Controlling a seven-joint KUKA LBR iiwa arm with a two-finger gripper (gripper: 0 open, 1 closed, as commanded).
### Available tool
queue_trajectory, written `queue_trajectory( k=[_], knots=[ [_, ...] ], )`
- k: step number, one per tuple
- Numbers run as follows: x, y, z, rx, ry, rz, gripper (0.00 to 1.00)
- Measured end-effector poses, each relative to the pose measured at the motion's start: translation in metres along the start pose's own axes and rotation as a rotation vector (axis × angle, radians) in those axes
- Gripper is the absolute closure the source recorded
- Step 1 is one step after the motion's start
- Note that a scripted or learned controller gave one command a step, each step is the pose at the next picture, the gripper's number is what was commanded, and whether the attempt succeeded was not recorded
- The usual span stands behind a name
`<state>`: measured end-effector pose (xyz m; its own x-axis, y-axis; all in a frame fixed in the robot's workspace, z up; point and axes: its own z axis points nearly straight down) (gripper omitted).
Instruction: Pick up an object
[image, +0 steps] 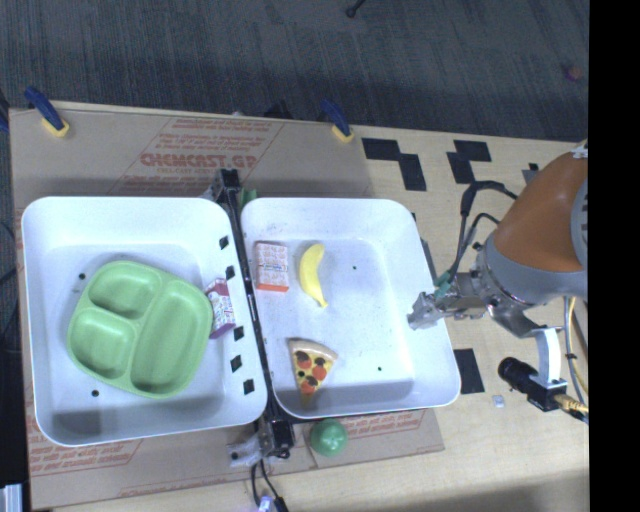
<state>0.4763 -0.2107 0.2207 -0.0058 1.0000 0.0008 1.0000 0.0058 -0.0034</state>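
Red "CHEMCAST GP" lettering (198, 160) on the cardboard behind the bins; jaws' (420, 315) opening impossible to tell.

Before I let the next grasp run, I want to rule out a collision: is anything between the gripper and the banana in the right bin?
Nothing visible does. The gripper sits over the right bin's right rim, and only bare bin floor lies between it and the banana.

Two white bins (60, 240), cardboard sheet (200, 150), blue clamps (47, 112), dark carpet (300, 50)
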Motion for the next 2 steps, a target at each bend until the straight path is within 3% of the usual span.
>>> queue_trajectory(
  k=[2],
  knots=[
    [0.0000,-0.0001,0.0059,0.001,0.001,0.000,1.00]
  ],
)
